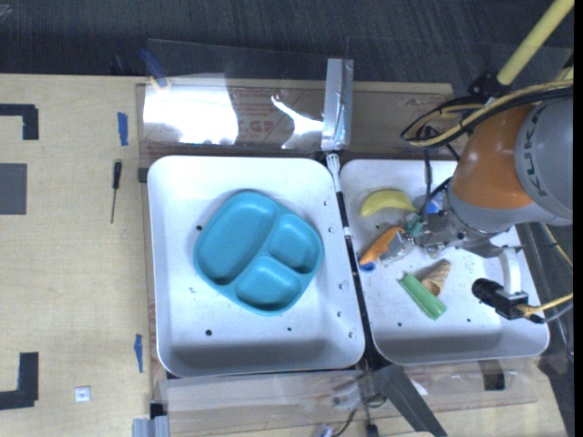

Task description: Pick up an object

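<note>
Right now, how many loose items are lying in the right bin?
4: a banana at the back, an orange carrot at the left, a green block in the middle, a brown piece beside it. The arm may hide more.

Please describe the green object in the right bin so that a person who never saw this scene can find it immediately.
Look at the right white bin, the one where the grey and orange arm reaches in. Near its middle, toward the front edge, lies a green stick, set at a slant. It is the only green item there: the banana is yellow, the carrot-like piece orange, and the brown piece beside it is shorter.
</note>
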Robot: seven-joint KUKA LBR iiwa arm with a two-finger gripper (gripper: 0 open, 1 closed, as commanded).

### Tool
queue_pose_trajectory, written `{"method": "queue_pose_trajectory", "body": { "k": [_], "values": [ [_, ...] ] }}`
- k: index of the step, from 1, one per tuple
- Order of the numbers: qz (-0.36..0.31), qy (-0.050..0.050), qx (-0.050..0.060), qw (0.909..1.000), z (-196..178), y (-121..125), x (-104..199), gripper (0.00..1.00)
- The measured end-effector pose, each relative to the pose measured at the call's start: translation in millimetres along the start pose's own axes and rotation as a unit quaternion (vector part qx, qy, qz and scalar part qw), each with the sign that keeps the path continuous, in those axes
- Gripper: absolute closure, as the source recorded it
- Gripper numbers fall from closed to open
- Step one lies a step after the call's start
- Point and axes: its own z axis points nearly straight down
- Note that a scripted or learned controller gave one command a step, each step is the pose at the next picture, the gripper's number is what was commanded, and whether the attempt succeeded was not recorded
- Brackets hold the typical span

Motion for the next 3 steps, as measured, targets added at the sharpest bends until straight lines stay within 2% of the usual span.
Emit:
{"method": "queue_pose_trajectory", "body": {
  "k": [1,2,3],
  "values": [
    [0.0,-0.001,-0.005,1.0,-14,3,0,1.0],
    [0.0,-0.001,-0.005,1.0,-13,3,0,0.0],
    [-0.031,-0.002,-0.007,0.9995,16,-40,-17,0.0]
  ]
}}
